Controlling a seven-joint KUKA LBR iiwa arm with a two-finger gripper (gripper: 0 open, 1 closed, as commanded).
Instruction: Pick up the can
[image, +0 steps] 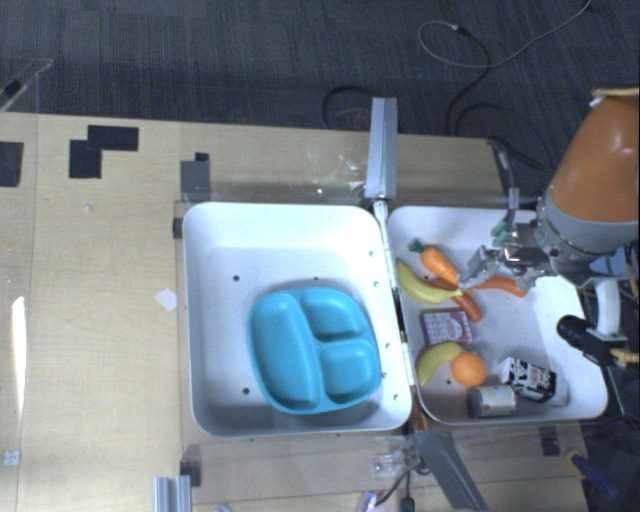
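Note:
The can (490, 402) is a small grey cylinder lying on its side at the front of the right bin (590, 400), just below an orange (467, 370). My gripper (492, 262) hangs over the back half of that bin, above a carrot (500, 287) and well behind the can, apart from it. The grey arm with its orange band (600, 160) reaches in from the right.
Around the can lie a black-and-white carton (528, 377), a yellow fruit (436, 358), a purple packet (446, 326), a banana (422, 288) and a second carrot (438, 264). The left bin (215, 300) holds a blue divided tray (315, 348).

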